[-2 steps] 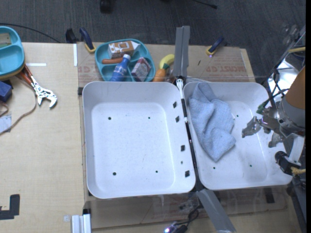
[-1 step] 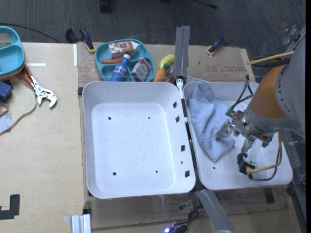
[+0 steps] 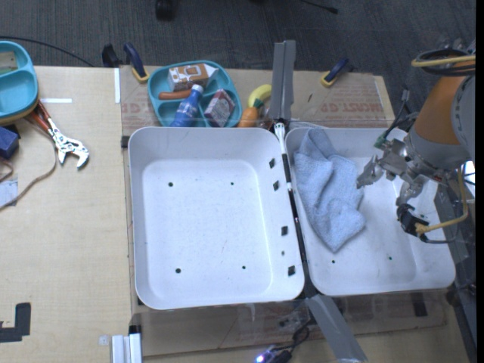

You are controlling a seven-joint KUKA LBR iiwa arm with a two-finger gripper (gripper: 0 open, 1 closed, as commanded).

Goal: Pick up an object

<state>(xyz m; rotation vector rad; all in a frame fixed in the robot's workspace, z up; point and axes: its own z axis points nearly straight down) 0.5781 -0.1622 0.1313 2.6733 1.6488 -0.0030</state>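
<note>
A crumpled light-blue cloth (image 3: 327, 195) lies in the left half of the right bin (image 3: 393, 267), running from the bin's far-left corner toward its middle. My gripper (image 3: 372, 174) hangs over the right bin, just off the cloth's right edge, at the end of the grey arm with its orange band (image 3: 442, 116). Nothing can be seen held in it. Cables loop down beside the wrist.
The left bin (image 3: 212, 225) stands beside the right one, with a grey divider post (image 3: 283, 74) rising behind their shared edge. Behind the bins are a teal tray (image 3: 162, 89) of small items and a banana (image 3: 259, 95). A wrench (image 3: 66, 146) lies at far left.
</note>
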